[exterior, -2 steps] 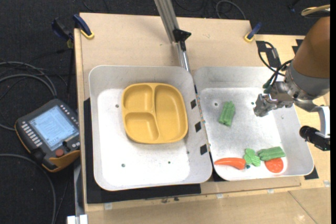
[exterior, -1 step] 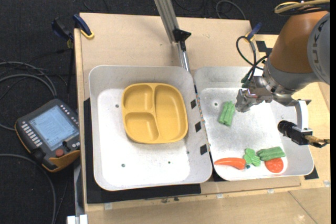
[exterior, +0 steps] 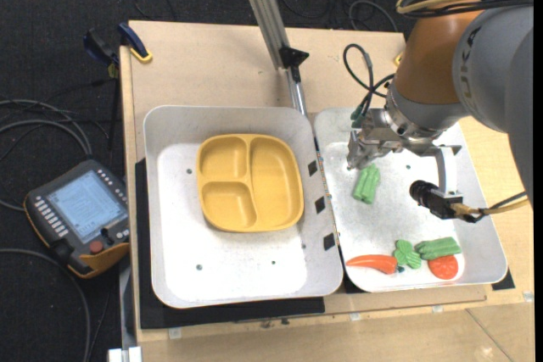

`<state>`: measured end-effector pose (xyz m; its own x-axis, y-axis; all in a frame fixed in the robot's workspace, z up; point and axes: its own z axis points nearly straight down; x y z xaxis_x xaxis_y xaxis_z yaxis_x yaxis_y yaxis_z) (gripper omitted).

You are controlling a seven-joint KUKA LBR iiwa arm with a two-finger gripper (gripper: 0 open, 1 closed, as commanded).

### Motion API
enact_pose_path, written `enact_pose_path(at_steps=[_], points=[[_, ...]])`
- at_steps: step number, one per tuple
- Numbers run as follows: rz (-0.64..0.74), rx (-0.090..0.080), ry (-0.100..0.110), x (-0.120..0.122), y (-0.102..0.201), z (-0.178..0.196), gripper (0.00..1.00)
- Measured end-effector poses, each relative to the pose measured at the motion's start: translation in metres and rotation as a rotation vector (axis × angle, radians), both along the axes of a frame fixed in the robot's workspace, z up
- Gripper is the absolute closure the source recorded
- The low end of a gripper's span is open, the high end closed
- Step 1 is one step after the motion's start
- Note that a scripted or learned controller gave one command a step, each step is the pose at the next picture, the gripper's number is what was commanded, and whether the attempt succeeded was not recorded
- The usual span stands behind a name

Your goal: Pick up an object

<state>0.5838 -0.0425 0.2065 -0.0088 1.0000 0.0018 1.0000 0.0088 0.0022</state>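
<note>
The gripper point(exterior: 363, 155) hangs low in the right bin point(exterior: 475, 208) just above the green toy point(exterior: 366, 183) — seemingly lined up for a grab — though whether it is open or closed I cannot tell.

Yellow tray point(exterior: 251, 182), white bins point(exterior: 170, 208), green vegetable point(exterior: 367, 183), orange carrot point(exterior: 373, 263), red-and-green strawberry point(exterior: 442, 260).

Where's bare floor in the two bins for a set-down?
Left bin: bare strip along the near wall, below the yellow tray. Right bin: open middle between the green piece by the gripper and the crowded near-edge toy vegetables.
</note>
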Motion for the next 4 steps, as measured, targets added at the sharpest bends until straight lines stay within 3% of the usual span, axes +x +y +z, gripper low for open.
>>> enact_pose_path(at_steps=[1,3,4], points=[[-0.002,0.0,0.0,0.018,0.04,0.007,1.0],[-0.002,0.0,-0.003,0.078,0.133,0.036,1.0],[-0.006,-0.003,0.002,0.076,0.13,0.035,0.0]])
